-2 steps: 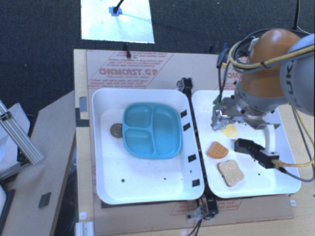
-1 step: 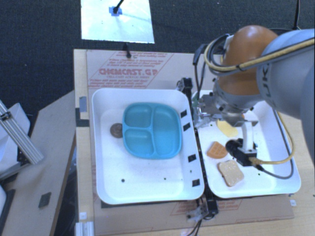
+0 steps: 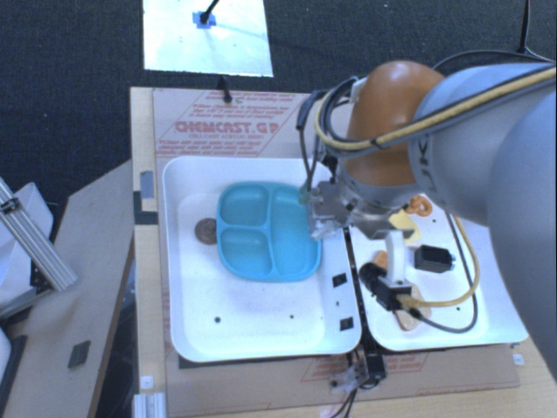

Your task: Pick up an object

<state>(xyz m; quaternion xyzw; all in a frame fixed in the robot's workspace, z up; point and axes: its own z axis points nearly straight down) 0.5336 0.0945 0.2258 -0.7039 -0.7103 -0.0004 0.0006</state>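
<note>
A: Looking at the middle of the frame, I see the gripper [image 3: 318,219] low over the right edge of the blue divided tray [image 3: 264,232], which lies in the left bin [image 3: 196,320]. Its metal end seems to touch the tray rim, near the wall between the two bins.

B: Is it wide, narrow, or holding something?

A: I cannot tell. The wrist and the cables [image 3: 348,142] cover the tips, so I would not say it holds the tray.

B: What could go wrong?

A: The tray is flat and wide, and only the thin rim can be pinched. If the grip is shallow, I think the tray may slip out or tilt when the arm goes up. It may also slide to the left and push the small round brownish object [image 3: 206,230] that sits just beside its left edge.

B: And the right bin [image 3: 487,320]?

A: Several small things lie there, a black block [image 3: 432,259] and others under the arm. Those look easier to take, but they sit close together.
</note>
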